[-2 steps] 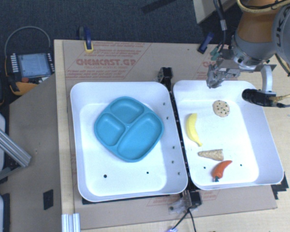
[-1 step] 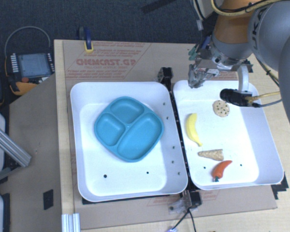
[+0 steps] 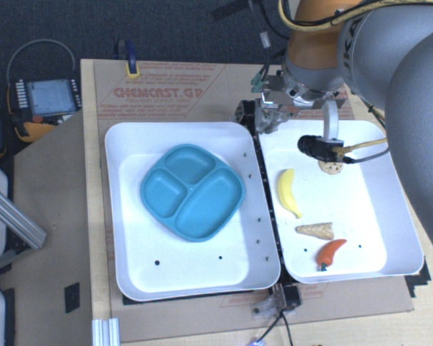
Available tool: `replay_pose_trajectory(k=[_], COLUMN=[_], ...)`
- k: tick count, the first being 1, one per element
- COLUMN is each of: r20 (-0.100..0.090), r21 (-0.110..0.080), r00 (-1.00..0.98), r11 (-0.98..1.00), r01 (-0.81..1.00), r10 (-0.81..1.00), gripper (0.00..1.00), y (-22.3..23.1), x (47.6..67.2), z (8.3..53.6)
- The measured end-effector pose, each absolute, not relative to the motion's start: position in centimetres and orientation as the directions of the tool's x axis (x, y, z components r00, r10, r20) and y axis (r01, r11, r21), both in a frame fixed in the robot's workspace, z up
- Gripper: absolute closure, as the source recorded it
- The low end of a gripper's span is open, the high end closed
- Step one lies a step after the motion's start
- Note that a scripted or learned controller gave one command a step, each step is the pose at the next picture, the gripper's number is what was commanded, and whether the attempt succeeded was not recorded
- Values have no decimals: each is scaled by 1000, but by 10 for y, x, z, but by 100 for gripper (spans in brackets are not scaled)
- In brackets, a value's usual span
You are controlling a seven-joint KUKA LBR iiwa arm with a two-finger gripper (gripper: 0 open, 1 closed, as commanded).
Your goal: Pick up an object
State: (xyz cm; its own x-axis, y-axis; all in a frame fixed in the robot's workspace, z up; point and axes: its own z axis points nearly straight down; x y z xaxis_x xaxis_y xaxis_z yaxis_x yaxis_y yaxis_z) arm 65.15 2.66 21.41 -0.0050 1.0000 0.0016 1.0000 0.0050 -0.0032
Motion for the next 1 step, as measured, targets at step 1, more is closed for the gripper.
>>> replay_pose_trajectory(k=[1], r20=[2], r21=[3], r00=[-6], r11=[6], r01=[1000], r10=[1000], gripper=[100], y=[84], x=[652], z=[228])
